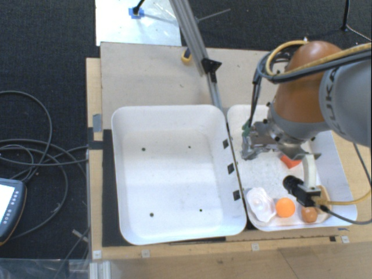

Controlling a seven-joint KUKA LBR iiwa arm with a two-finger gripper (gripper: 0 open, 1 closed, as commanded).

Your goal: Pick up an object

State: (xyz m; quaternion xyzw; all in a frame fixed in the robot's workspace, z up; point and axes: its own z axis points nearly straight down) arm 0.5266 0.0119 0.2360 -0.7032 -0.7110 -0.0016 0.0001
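My gripper (250,149) hangs low over the left side of the right bin (334,156), close to the divider between the bins. The wrist and arm cover much of that bin. A red-orange object (290,162) peeks out just right of the gripper, partly hidden under the wrist. Along the bin's front edge lie a clear crumpled plastic piece (260,204), an orange ball (285,208) and a small brown egg-shaped object (309,214). Nothing shows in the gripper's grasp.
The left bin (125,173) stands beside the right one, its white floor showing a few dark dots. A grey pole (195,36) slants across the bench from the back. Cables and a tablet lie on the floor at left.
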